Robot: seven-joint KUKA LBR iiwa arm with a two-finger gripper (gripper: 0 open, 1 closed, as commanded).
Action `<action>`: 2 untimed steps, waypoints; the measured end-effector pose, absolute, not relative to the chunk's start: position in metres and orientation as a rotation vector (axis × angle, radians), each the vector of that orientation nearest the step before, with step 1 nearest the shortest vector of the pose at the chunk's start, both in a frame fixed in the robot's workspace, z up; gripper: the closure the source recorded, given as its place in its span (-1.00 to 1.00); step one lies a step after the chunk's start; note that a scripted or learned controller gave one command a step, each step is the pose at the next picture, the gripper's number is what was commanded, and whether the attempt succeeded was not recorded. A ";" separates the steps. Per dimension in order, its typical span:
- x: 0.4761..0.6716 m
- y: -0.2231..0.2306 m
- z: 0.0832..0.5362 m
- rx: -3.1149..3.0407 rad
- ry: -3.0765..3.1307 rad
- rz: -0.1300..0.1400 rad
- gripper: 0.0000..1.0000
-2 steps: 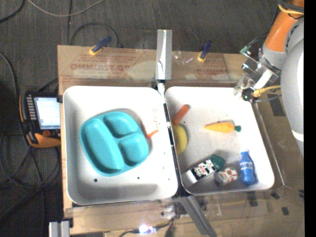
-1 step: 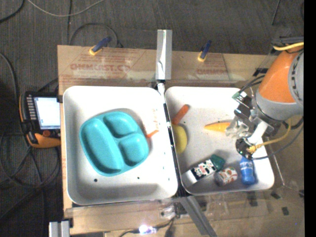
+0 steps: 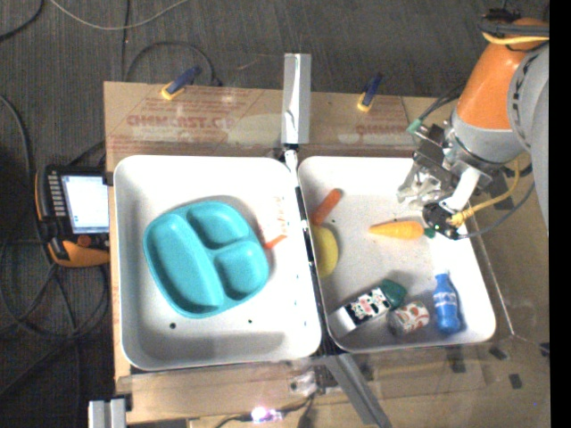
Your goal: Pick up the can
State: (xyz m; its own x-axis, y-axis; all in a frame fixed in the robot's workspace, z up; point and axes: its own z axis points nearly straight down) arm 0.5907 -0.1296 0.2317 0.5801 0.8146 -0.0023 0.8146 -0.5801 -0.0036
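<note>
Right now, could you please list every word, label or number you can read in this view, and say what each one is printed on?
Cardboard sheet behind the bins: faint red lettering, too washed out to read for certain.
Black-and-white carton in the right bin: label markings too small to read.
Can beside it: red-and-white print, blurred.
Blue bottle: pale label, unreadable.
Handheld pendant left of the bench: lit screen, no text legible.

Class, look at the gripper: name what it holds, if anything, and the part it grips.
Nothing is visibly held. The gripper hovers in the right bin, near the carrot; the can lies untouched at the bin's near edge.
</note>
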 end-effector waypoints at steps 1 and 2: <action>0.611 -0.102 0.236 -2.861 -1.296 0.008 1.00; 0.658 -0.068 0.242 -2.893 -1.227 0.009 1.00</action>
